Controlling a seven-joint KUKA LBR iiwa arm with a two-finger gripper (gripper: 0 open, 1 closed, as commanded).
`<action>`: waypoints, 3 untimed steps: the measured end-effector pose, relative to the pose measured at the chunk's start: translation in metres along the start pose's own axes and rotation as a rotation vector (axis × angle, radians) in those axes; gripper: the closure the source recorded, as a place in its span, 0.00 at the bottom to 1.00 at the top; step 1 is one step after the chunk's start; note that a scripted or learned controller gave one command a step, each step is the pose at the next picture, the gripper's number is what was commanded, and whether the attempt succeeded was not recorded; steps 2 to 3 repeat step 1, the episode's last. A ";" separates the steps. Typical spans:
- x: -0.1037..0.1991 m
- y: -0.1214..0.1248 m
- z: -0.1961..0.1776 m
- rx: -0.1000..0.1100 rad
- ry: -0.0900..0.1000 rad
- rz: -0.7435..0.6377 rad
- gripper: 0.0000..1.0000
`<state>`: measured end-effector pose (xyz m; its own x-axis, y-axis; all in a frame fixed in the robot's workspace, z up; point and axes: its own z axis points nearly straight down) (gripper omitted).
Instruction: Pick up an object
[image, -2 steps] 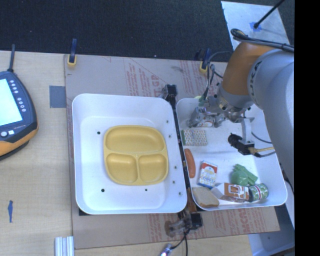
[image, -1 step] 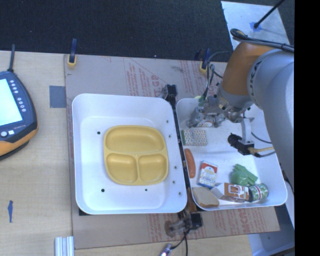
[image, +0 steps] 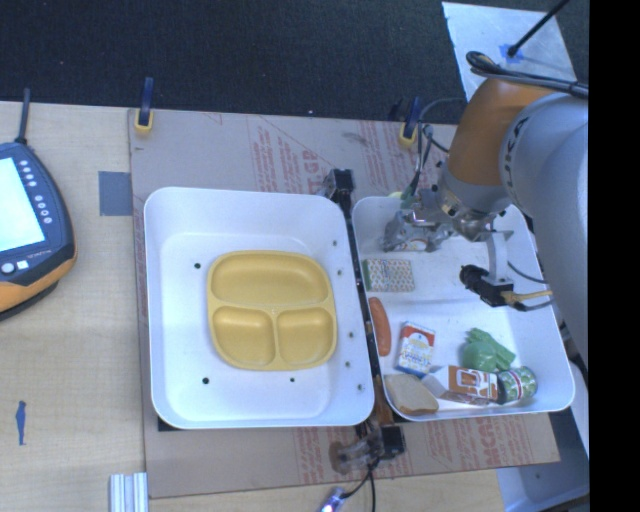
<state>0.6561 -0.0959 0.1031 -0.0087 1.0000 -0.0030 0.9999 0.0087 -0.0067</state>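
Several light items lie in the right bin (image: 556, 330); my gripper (image: 418, 232) hangs at its far end, grip state unclear, nearest the stiff flat cracker (image: 389, 274), best pinched across its edges.

**The arm's look**

The arm (image: 545, 140) has a big, smooth, rounded grey body with a wide orange band above the wrist. Thin dark cables run near the wrist. The pincer (image: 418, 232) is a grey metal part with small, complicated shapes.
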 end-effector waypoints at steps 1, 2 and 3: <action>0.082 -0.059 -0.089 -0.003 0.002 0.001 1.00; 0.082 -0.059 -0.089 -0.003 0.002 0.001 1.00; 0.082 -0.059 -0.089 -0.003 0.002 0.001 1.00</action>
